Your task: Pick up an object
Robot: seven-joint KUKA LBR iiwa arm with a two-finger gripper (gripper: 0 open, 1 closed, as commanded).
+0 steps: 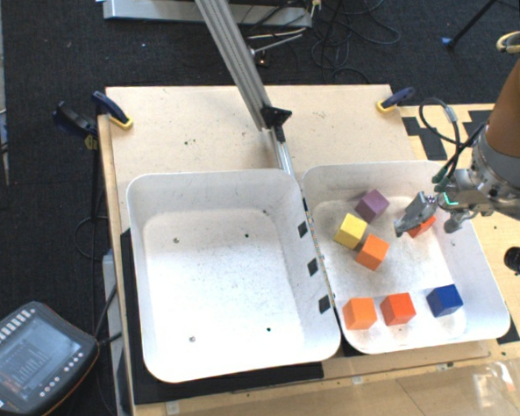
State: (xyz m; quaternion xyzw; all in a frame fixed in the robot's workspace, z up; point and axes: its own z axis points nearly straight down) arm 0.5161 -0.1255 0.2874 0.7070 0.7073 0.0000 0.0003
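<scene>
The grey KUKA arm with the orange band (512,134) is coming in from the right and hanging over the right-hand shallow white bin (484,272), wrist angled so the two-finger gripper (426,215) is pointing down and left toward the bin's upper right area. The fingers (411,214) are looking closed around a small red-orange block (424,225), which is peeking out just under the grey fingertip, though it's small and partly covered so I'm only seeing a sliver of it. The rest of the blocks are sitting loose in that same right bin: a purple cube (372,204) near the top, a yellow cube (351,231) just below and left of it, and an orange cube (372,251) touching or nearly touching the yellow one's lower right. Along the front edge there's a row going left to right: another orange cube (360,313), a red-orange cube (398,308) just beside it, and a blue cube (444,300) a little apart. The left-hand white bin (155,209) is showing just dark specks on its floor. Both bins are sitting side by side on the pale wooden tabletop (202,127), with a silver metal pole (238,59) slanting down to the spot where the bins meet.
</scene>
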